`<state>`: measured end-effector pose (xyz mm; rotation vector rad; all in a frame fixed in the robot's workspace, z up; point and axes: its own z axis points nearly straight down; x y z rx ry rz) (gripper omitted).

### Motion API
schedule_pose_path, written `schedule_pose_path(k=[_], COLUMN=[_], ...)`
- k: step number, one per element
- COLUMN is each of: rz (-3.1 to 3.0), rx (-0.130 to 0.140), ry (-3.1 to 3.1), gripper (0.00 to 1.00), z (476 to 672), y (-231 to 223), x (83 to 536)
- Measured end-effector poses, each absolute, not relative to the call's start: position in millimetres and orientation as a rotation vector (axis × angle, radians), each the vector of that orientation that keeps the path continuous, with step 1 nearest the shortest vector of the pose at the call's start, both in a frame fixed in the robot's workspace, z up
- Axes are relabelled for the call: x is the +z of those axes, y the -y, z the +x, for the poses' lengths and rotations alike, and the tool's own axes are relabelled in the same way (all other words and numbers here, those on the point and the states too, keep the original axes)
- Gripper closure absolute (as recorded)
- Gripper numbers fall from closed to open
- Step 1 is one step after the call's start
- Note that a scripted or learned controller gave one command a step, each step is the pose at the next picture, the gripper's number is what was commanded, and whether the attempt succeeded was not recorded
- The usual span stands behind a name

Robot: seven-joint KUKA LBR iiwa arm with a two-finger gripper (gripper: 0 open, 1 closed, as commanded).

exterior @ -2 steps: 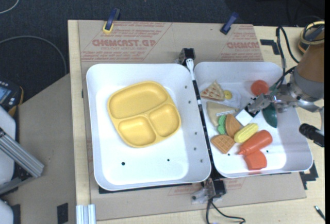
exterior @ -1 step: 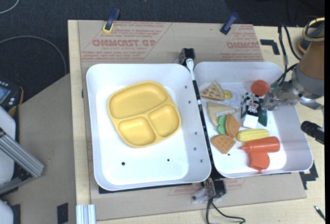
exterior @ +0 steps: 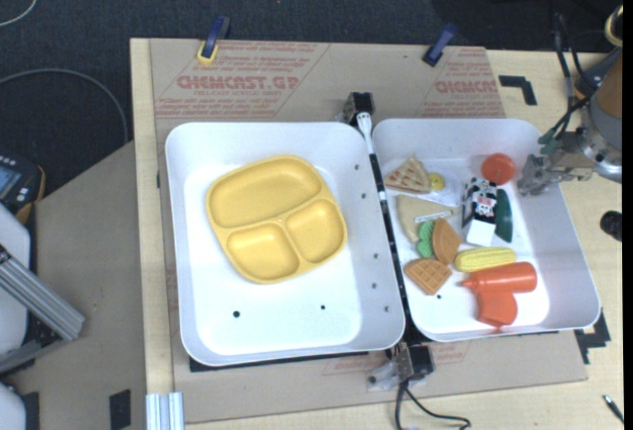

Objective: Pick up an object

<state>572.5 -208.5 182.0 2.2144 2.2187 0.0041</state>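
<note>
The right bin [exterior: 554, 250] holds several toy foods. Among them are a sandwich wedge [exterior: 413, 176], a red tomato [exterior: 498, 167], a black-and-white figure [exterior: 482, 201], a yellow corn cob [exterior: 483, 259], a waffle [exterior: 427, 276] and a big orange-red piece [exterior: 500, 288]. My gripper [exterior: 537, 175] hangs over the bin's upper right part, just right of the tomato and apart from it. Nothing is seen in its grasp.
The left bin [exterior: 198, 319] carries a yellow divided plate [exterior: 275, 218]. A black divider [exterior: 378, 211] runs between the bins. Two clamps [exterior: 210, 43] [exterior: 439, 46] hold the cardboard sheet at the back. The right bin's right side is bare white floor.
</note>
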Motion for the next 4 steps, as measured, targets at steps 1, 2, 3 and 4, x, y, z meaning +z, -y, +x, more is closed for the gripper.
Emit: schedule_pose_path(k=[1,2,3,4], rz=[2.214,2.212,2.213,2.218], rx=[0.004,0.005,0.004,-0.001], ry=[-2.219,-2.226,-2.226,-2.229], gripper=[1.00,1.00,1.00,1.00], z=[573.8,587.7,597.2,601.3], y=[209,163,116,64], x=[228,236,242,228])
